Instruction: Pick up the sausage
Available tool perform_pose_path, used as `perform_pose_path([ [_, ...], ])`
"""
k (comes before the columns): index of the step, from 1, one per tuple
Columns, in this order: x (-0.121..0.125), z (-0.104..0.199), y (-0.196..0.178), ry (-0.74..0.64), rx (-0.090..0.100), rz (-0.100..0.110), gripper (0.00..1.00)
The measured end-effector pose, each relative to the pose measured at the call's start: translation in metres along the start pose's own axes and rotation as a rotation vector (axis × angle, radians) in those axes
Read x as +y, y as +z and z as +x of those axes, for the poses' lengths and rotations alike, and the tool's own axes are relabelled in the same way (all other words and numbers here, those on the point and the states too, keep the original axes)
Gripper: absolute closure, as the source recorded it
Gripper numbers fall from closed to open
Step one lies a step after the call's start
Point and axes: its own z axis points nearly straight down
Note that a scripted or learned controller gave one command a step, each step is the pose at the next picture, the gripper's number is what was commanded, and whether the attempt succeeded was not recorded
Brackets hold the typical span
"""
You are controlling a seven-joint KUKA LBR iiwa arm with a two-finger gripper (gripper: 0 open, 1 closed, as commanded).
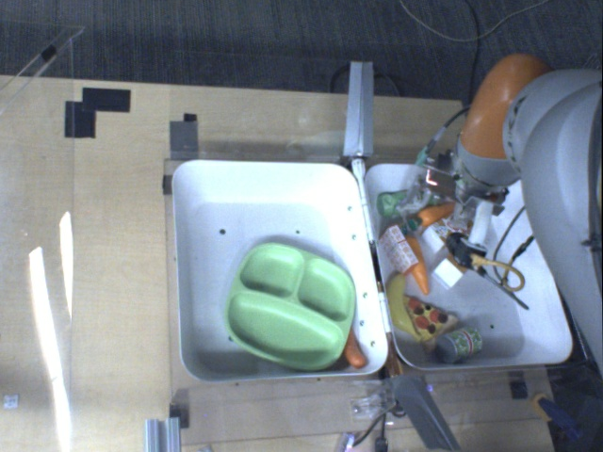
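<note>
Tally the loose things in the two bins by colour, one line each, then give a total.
Green: 3, the divided plate, the can, a wrapped item
Orange: 3, a piece by the plate, the carrot, a piece under the tool
Yellow: 1, the pizza slice
Red and white: 1, the packet
Total: 8

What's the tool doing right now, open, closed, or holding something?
Tool: cannot be told. It hangs low over the right bin, among the toy food; nothing is seen held in it.
</note>
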Motion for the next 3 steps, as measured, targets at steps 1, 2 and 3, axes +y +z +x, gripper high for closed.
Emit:
perform_pose_path([
  [1, 0.0436, -0.0626, 0.0217, -0.042, 0.005, -0.008, 0.0],
  [2, 0.0446, -0.0609, 0.0127, -0.049, 0.004, -0.008, 1.0],
  [3, 0.0453, -0.0598, 0.0121, -0.05, 0.005, -0.011, 0.0],
])
